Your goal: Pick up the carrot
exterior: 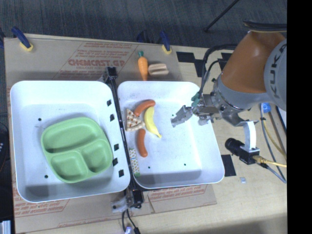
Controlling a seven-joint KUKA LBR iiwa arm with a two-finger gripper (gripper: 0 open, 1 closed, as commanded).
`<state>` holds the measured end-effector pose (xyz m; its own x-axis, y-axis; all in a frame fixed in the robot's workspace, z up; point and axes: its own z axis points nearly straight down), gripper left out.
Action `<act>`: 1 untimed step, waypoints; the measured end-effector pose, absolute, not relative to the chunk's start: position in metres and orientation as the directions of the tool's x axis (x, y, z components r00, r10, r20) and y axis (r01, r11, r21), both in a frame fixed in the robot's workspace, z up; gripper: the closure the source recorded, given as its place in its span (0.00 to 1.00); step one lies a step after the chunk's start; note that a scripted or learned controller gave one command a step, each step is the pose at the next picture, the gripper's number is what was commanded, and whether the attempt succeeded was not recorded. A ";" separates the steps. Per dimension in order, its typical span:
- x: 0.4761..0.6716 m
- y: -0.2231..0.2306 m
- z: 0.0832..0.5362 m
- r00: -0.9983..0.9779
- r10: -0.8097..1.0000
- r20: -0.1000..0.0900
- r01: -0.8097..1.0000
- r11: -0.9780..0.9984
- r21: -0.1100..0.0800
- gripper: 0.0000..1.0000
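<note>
fingers (pixel 179 117): over right bin, state unclear | carrot (pixel 142 66): outside bins (well apart)

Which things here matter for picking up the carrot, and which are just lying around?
Belongs to the job:
carrot, on the cardboard behind the right bin
gripper, over the right bin

Just lying about:
banana
two sausages
pizza slice
green divided plate, in the left bin
small bun-like toy, beside the carrot
</note>
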<state>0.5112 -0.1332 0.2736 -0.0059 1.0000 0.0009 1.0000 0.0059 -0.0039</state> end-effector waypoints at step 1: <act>0.517 -0.162 0.355 0.047 0.999 -0.001 0.999 -0.047 -0.001 0.00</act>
